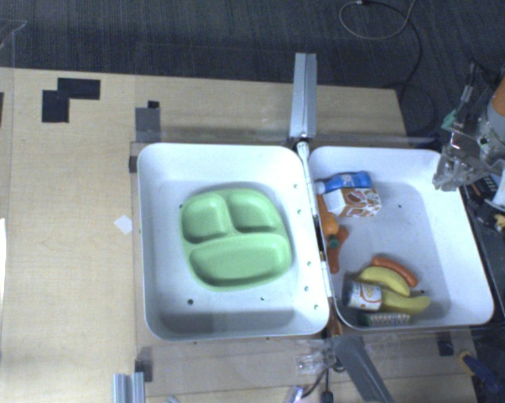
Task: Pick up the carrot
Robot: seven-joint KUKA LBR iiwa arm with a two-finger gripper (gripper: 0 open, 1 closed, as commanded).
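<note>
My gripper (450, 173) sits over the far right rim of the right bin (454, 250), well apart from the carrot; whether it is released or clenched I cannot tell. The left bin (152, 250) bears a green divided plate (234, 238). In the right bin, a small carton (350, 196) lies just beyond the carrot, near the dividing wall. A banana (388, 285), a red-orange sausage-like piece (395, 269) and a small can (365, 295) cluster at the near side. The carrot (330, 233) is slim and orange, lying lengthwise against the bin's left wall, its nearer end darker.
</note>
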